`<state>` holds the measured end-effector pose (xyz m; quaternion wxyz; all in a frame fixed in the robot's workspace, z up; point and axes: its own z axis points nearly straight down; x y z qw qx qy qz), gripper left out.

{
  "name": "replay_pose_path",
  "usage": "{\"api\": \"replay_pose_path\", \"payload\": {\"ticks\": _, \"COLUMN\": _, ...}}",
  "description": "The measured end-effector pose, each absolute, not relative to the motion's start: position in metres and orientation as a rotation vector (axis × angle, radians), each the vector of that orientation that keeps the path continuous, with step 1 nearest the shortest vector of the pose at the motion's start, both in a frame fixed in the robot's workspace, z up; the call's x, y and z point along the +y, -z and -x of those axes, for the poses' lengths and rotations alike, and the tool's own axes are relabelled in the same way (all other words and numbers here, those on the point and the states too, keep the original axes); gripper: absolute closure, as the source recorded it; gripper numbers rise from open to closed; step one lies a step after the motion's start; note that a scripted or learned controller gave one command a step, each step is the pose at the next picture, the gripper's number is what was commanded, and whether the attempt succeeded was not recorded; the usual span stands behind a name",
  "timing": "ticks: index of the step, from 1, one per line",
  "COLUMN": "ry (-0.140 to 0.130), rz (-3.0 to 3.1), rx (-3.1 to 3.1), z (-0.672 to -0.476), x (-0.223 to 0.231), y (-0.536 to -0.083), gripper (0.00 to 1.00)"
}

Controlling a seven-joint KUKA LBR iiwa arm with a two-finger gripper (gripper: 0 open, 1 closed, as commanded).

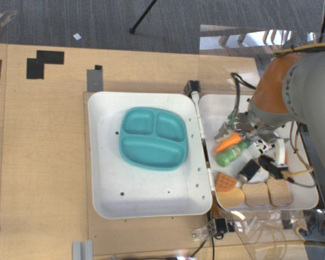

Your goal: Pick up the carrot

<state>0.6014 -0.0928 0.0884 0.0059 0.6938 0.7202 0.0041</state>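
The orange carrot [228,142] lies tilted in the right bin [207,112], near its left wall, with its thin end pointing left and down. My gripper [236,130] hangs just above and behind the carrot's thick end, close to it or touching it. The grey wrist with the orange band [271,88] covers the bin's upper right part. I cannot see whether the carrot sits inside the gripper.
A green bottle-like item [227,156] lies right under the carrot. A waffle [224,181], a black block [249,169] and tan bread pieces [255,194] fill the right bin's front. The left bin [105,194] holds a teal divided plate [153,137].
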Motion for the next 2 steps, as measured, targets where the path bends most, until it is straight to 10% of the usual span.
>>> {"api": "replay_pose_path", "payload": {"ticks": 1, "ry": -0.023, "rz": -2.158, "rx": 2.260, "z": -0.604, "x": -0.090, "y": -0.101, "gripper": 1.00}}
{"api": "replay_pose_path", "payload": {"ticks": 2, "ry": -0.017, "rz": -2.353, "rx": 2.069, "z": -0.637, "x": -0.042, "y": -0.189, "gripper": 1.00}}
